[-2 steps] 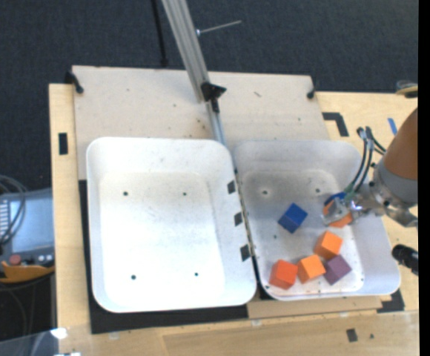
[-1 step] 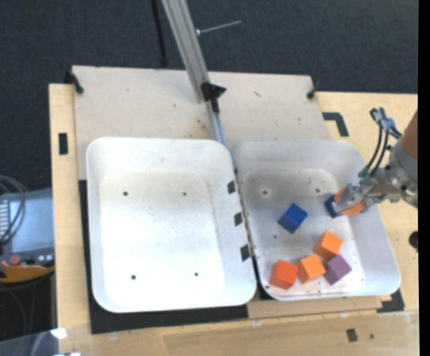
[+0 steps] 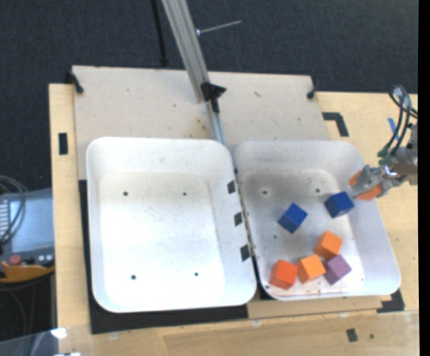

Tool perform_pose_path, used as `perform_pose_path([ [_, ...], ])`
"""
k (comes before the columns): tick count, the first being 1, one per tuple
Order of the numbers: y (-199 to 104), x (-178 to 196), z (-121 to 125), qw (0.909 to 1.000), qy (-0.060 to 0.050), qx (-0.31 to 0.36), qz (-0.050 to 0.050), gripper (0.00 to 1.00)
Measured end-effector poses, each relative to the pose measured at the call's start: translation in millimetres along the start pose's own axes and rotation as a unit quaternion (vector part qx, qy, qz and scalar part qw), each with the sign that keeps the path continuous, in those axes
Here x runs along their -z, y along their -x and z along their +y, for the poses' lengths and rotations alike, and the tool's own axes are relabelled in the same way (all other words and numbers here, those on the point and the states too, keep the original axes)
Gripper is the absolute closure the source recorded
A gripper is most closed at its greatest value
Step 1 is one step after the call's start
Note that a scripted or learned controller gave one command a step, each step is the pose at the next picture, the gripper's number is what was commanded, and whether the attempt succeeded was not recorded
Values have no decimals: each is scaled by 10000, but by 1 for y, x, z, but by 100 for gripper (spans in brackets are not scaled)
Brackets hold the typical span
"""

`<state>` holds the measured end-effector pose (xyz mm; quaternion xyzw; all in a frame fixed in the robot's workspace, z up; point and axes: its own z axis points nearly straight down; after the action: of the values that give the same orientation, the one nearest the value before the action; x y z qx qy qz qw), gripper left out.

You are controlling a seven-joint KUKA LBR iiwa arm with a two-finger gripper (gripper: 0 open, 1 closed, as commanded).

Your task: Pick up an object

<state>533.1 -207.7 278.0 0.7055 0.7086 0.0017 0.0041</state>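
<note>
Lying in the right bin [image 3: 371,258] are six blocks, catalogued as follows. One blue block [image 3: 339,204] is placed near the bin's right wall, toward the far side. A second blue block [image 3: 292,217] is set to its left, nearer the bin's middle, apart from the first. An orange block [image 3: 330,242] is found nearer the camera than both, and just beside it are a smaller orange block [image 3: 311,267] and a purple block [image 3: 337,268], the three being closely grouped and possibly touching. A red-orange block [image 3: 283,274] is placed at the left end of this group, next to the smaller orange block, close to the bin's near wall.

The end effector [image 3: 367,184] is seen at the right bin's right rim, just beside the first blue block; whether contact is made cannot be told. Orange parts are seen at its tip; whether it is open or closed cannot be told, and no block is seen to be held. The arm [image 3: 402,154] is entered from the right edge, with cables above it.

The left bin [image 3: 96,221] is set beside the right one, the two touching along a shared edge. Both are carried on a bench [image 3: 63,117] of light wood. A metal pole [image 3: 189,47] is slanted from the top of the view down to the far junction of the bins. A grey device [image 3: 22,225] with cables is placed off the bench at the left.
</note>
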Motion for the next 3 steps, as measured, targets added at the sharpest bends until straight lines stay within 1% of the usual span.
perform_pose_path([
  [1, -55, -13, 5, 10000, -35, -6, 14, 100],
  [2, -110, -25, 7, 10000, -45, 12, 22, 100],
  [3, -161, -31, 23, 10000, -41, 13, 20, 100],
])
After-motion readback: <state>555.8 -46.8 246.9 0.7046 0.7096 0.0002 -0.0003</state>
